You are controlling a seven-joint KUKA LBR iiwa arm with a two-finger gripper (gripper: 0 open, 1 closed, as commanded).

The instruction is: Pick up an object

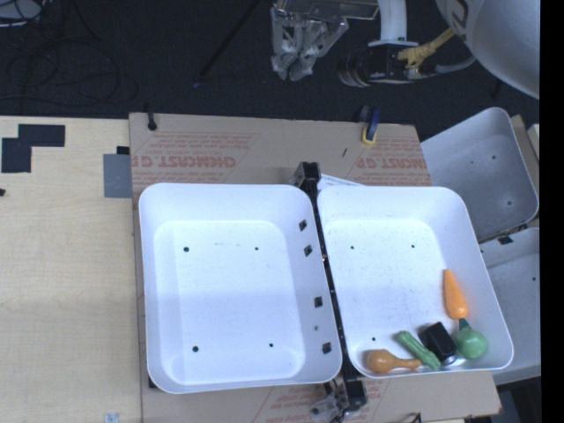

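Observation:
Several small objects lie in the front right corner of the right bin [388, 263]. An orange carrot-shaped piece [454, 293] rests against the right wall. Below it sit a green round piece [473, 343], a black block [438, 341] and a green stick [416, 348]. A yellow-orange gourd-shaped piece [389, 360] lies along the front wall. My gripper [300, 47] hangs high at the back, over the dark floor beyond the bench and far from both bins. Nothing shows in its grasp.
The left bin [220, 289] sits beside the right one, with a black clamp strip [319, 271] between them. Both rest on a cardboard sheet [264, 152]. A grey metal tray [485, 161] stands at the right. The arm's white body [493, 16] is at the top right.

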